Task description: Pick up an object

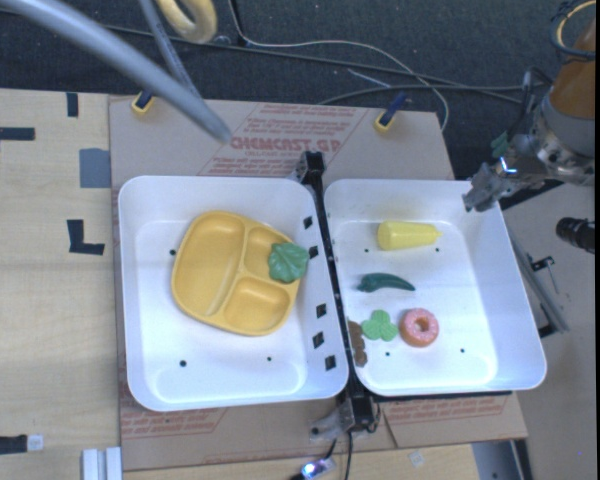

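**Operator:** Looking down at a slant on my bench, I see two shallow white bins side by side on a cardboard sheet. The left bin point(140, 368) holds a yellow divided plate point(230, 286), tilted slightly, with a green leafy piece point(288, 262) resting on its right edge.

**Listener:** And the right bin?

**Operator:** The right bin point(500, 368) holds four small things, all apart from the arm. A yellow corn-like piece point(407, 235) lies near the top. Below it, around the middle, lies a dark green pepper point(385, 283). Lower still, a small green clover shape point(379, 326) sits just beside a pink ring doughnut point(419, 327), nearly touching it.

**Listener:** Where is the arm?

**Operator:** My arm comes in from the right, its orange band at the upper right corner. The gripper point(483, 192) hangs over the top right corner of the right bin, above the rim. Nothing sits between its fingers; whether they are spread or pressed together, I cannot tell from this angle
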`<state>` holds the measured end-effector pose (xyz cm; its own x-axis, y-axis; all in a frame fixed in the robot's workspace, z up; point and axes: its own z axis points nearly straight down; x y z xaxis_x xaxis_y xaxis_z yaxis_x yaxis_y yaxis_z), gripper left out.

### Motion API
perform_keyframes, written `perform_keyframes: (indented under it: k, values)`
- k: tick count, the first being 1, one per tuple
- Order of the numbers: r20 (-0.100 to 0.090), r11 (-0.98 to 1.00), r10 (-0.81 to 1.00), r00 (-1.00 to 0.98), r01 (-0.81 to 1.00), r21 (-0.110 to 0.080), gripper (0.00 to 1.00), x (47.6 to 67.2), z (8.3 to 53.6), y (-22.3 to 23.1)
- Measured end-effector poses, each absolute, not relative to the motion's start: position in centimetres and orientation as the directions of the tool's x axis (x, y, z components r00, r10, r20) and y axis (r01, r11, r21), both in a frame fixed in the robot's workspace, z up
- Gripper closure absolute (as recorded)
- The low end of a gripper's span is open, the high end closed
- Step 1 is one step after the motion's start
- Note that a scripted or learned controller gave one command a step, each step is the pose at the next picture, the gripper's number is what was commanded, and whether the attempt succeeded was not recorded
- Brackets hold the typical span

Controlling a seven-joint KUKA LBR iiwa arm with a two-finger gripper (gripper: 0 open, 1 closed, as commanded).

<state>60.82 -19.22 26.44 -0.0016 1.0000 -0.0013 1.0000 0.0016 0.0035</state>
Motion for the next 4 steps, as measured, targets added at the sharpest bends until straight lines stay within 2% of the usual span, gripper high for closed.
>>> perform_keyframes:
  k: [1, 3, 4]
  values:
    - [0.001, 0.006, 1.0, -0.006, 1.0, -0.001, 1.0, 61.4, 24.9, -13.4]
    - [0.001, 0.006, 1.0, -0.006, 1.0, -0.003, 1.0, 63.7, 22.5, -3.0]
    - [0.0, 0.006, 1.0, -0.006, 1.0, -0.003, 1.0, 63.8, 21.4, 2.6]
